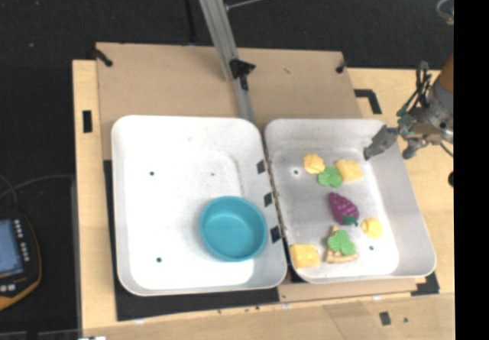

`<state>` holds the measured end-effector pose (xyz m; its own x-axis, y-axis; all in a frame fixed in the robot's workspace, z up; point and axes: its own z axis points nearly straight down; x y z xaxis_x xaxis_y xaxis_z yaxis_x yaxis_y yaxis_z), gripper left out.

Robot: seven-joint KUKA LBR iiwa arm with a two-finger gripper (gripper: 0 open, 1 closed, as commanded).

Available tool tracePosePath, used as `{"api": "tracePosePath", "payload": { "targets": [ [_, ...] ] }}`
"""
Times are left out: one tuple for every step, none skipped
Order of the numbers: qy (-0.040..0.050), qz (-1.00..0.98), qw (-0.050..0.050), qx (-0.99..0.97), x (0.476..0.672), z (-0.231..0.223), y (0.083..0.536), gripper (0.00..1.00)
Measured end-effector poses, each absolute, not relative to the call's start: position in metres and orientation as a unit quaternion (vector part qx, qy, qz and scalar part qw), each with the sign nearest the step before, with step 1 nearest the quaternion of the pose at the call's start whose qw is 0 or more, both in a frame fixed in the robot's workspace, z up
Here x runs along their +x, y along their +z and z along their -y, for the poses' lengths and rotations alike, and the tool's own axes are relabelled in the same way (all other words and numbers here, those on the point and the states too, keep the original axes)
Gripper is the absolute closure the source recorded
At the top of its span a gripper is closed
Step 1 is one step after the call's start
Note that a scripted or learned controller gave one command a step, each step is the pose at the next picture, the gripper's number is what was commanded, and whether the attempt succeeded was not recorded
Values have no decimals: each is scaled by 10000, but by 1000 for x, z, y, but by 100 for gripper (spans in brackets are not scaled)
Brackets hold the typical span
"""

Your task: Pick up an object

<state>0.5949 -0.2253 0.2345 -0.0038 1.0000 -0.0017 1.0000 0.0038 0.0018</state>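
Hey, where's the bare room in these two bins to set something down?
The left bin has bare floor above and left of the blue bowl. The right bin is bare along its top and left of the toy food; it's crowded around the purple grapes.

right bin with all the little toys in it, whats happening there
A robot arm reaches in from the right, its pincer hovering over the upper right edge of the right bin, holding nothing. The bin holds small toy foods: yellow pieces, green bits and a purple one, all lying untouched. The left bin holds a blue bowl.
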Motion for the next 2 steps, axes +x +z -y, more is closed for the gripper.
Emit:
{"api": "tracePosePath", "payload": {
  "targets": [
    [-4,-7086,14,7056,595,226,235,0],
    [-10,-7078,-1,7064,590,217,182,0]
  ]
}}
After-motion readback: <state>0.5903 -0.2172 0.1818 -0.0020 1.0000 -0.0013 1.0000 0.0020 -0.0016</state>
